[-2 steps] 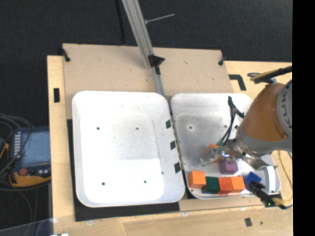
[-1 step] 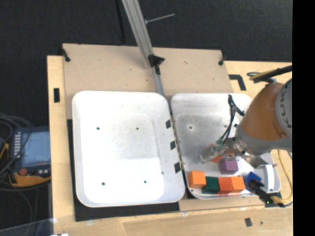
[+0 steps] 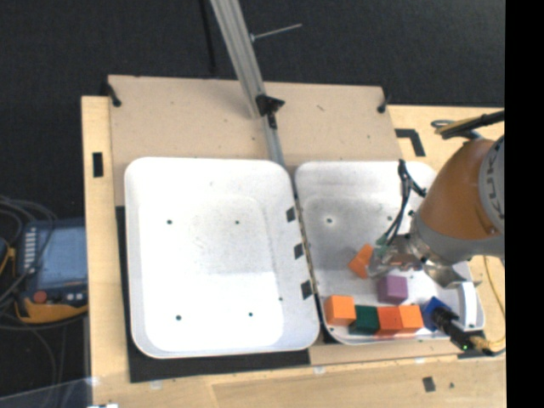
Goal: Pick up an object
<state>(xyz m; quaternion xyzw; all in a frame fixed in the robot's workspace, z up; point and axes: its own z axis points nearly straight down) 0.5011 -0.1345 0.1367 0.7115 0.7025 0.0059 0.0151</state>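
Observation:
The right bin [image 3: 340,194] holds several small blocks. An orange block [image 3: 361,261] lies tilted near the bin's middle, right at my gripper [image 3: 380,259]. A purple block [image 3: 393,289] sits just below the gripper. Along the bin's front edge lie an orange block [image 3: 342,309], a dark green block [image 3: 366,320], two more orange blocks [image 3: 399,318] and a blue piece [image 3: 436,310]. The orange-banded wrist [image 3: 459,202] hangs over the bin's right side and hides the fingers. I cannot see whether anything is held.
The left bin [image 3: 208,253] stands beside the right one, separated by a rim with black clips [image 3: 299,249]. A metal pole [image 3: 242,53] slants up from the back of the bench. A handheld controller [image 3: 51,266] and cables lie off the bench at the left.

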